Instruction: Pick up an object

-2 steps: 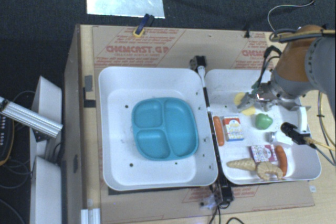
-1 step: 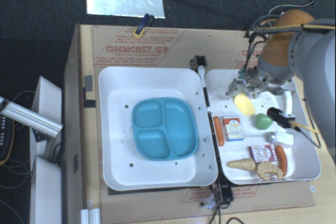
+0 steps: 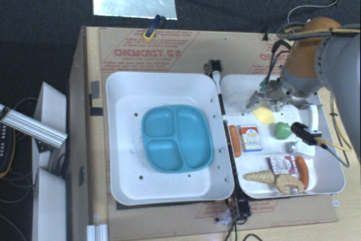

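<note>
White plastic: two shallow bins sit side by side on your bench, on a cardboard sheet (image 3: 141,51) with red lettering.

Left bin (image 3: 115,121): it holds one blue tray (image 3: 176,138) with three compartments, lying flat in the middle.

Right bin (image 3: 240,87): here are the loose pieces you can pick from, listed far to near.
- Yellow rounded piece (image 3: 263,115): in the far middle of the bin.
- Green rounded piece (image 3: 282,130): just right of the yellow one and slightly nearer, not touching it.
- Orange stick (image 3: 234,141): lies lengthwise along the left wall.
- Red-and-white box (image 3: 250,138): lies flat just right of the orange stick.
- Pink-and-white packet (image 3: 281,165): in the near right part of the bin.
- Reddish sausage (image 3: 303,171): just right of the packet, running far to near.
- Pale cone (image 3: 260,177): on its side by the near wall, point to the left.
- Tan lump (image 3: 287,182): at the cone's right end. You cannot tell whether the two touch.

Gripper (image 3: 266,102): it hangs over the far part of the right bin, just beyond the yellow rounded piece. The grey arm (image 3: 335,65) and its orange band (image 3: 302,56) reach in from the right. The fingers (image 3: 251,103) look spread wide with nothing held between them. Every piece listed lies on the bin floor.
</note>
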Tool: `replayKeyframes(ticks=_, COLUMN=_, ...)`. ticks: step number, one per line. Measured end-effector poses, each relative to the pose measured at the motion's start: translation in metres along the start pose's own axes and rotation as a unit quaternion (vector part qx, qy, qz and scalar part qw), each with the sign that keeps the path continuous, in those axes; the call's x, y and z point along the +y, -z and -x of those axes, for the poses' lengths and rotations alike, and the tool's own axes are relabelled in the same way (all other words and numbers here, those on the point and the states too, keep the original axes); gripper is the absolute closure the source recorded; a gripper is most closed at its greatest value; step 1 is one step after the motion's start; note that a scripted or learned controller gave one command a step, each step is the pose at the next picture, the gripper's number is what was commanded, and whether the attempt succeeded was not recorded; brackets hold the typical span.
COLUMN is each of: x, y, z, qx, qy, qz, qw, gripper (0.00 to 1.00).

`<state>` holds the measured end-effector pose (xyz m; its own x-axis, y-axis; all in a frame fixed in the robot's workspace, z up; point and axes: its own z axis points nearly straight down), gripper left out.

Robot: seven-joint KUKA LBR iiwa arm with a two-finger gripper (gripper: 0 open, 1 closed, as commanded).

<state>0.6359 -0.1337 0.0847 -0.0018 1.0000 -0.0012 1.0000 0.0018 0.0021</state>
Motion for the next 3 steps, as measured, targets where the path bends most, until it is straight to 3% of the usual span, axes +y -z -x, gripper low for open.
replayKeyframes(ticks=1, x=-0.022, y=0.000, z=0.015, qx=0.000, qy=0.000, qz=0.000, qw=1.0000, gripper=0.00)
replayKeyframes(ticks=2, x=0.031, y=0.000, z=-0.026, qx=0.001, qy=0.001, qz=0.001, qw=1.0000, gripper=0.00)
replayKeyframes(ticks=3, x=0.010, y=0.000, z=-0.012, qx=0.000, qy=0.000, qz=0.000, qw=1.0000, gripper=0.00)
